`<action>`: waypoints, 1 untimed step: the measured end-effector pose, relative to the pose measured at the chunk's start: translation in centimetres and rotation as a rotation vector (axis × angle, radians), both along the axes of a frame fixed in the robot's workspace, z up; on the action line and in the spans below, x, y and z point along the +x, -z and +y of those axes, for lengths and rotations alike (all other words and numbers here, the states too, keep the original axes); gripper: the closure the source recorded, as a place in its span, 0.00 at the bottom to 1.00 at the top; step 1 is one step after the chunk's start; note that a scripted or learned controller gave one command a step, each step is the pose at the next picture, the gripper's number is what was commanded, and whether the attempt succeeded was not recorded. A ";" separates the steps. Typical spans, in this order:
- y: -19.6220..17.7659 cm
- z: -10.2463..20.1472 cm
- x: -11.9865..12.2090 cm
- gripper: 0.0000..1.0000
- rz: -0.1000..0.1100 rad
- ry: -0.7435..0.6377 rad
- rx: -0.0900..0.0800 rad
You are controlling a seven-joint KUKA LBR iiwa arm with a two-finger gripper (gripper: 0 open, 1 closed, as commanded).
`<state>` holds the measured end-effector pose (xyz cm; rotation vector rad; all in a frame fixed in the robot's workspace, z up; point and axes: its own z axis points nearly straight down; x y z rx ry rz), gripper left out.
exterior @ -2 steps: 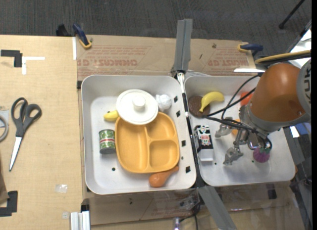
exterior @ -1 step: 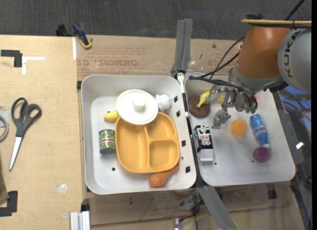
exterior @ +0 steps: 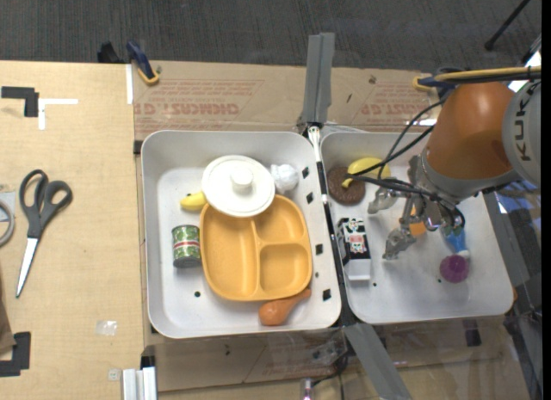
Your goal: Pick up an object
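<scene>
Camera view: the pincer hangs low inside the right bin, and whether its tips stand apart or together I cannot tell. Around it lie the pickable things: a purple toy just to its right, a small blue piece beside that, a black-and-white box to its left, and a banana touching a brown disc at the far left corner. An orange bit near the tips is perhaps part of the tool. Left bin: yellow tray, white lid, green can. Scissors rest on the counter.
</scene>
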<state>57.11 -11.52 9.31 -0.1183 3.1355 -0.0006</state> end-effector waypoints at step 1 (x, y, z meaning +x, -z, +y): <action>-1.0 0.0 0.2 1.00 -0.005 -0.001 -0.001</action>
